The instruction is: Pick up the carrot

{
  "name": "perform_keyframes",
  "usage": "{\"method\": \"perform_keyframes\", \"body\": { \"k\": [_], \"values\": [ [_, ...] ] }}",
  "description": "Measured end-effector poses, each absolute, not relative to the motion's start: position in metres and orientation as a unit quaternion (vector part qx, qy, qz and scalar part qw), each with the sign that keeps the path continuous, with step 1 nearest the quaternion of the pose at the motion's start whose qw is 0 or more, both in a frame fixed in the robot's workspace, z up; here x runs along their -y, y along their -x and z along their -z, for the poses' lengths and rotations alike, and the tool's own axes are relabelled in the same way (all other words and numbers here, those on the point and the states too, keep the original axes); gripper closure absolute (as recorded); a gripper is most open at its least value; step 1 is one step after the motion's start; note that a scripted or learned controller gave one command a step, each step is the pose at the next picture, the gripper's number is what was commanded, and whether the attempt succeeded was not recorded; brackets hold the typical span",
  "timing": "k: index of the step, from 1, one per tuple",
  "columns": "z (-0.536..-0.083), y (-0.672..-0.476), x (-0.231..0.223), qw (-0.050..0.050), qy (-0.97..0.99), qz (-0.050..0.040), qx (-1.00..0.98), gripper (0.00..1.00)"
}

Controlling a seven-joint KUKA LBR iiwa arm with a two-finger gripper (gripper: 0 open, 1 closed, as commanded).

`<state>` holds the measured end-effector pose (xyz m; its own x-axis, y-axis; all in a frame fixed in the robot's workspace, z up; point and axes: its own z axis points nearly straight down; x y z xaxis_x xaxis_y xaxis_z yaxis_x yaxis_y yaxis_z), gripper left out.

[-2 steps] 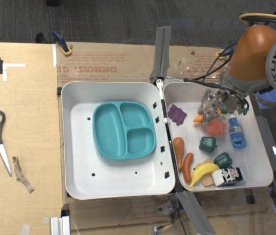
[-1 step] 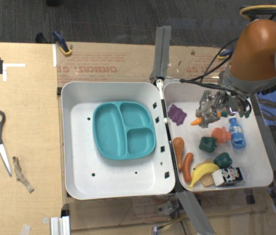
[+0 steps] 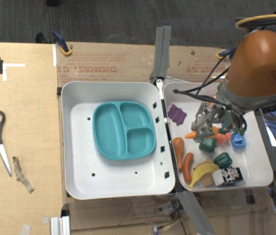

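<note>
Camera view shows my arm (image 3: 255, 67) reaching over the right bin (image 3: 260, 180) on the bench. My end effector (image 3: 207, 126) hangs low in the bin's middle; if it is spread or pinching, I cannot tell. The carrot (image 3: 209, 133) lies just under it, long axis pointing toward the bin's left edge.

A teal tray (image 3: 109, 131) sits in a white bin (image 3: 74, 146); beside it, orange carrot (image 3: 218, 135), yellow banana (image 3: 204, 171).

Left of my fingers: purple grapes (image 3: 177, 114), teal tray (image 3: 125, 130) beyond; banana (image 3: 204, 172), sausage (image 3: 187, 164) below them
</note>
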<state>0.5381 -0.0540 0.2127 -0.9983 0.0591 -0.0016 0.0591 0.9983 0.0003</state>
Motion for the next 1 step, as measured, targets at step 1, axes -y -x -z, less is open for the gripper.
{"method": "perform_keyframes", "body": {
  "k": [1],
  "values": [
    [-0.1916,-0.4782,0.0546,0.0,0.12,-0.0002,-0.993,1.0]
  ]
}}
